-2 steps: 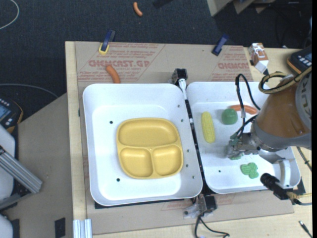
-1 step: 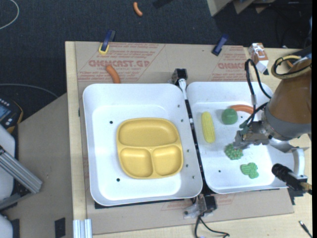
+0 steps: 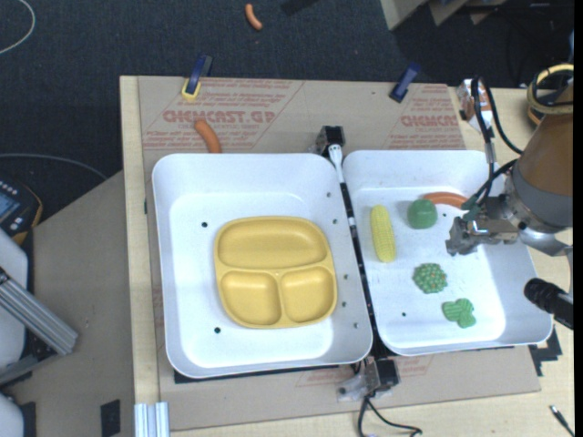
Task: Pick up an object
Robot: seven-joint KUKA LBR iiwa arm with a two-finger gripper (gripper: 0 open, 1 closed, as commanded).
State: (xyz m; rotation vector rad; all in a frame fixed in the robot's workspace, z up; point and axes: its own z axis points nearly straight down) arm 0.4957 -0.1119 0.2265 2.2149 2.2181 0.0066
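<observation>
Two white bins are seen side by side on the desk. A yellow tray with three compartments is held in the left bin. In the right bin, a corn cob lies at 9 o'clock, a green ball touching an orange carrot at 12, a broccoli near the middle, and a green toy at 5. The hand is poised at 3 o'clock, just beside the ball; nothing is seen between its fingers, and their spread cannot be told.
</observation>
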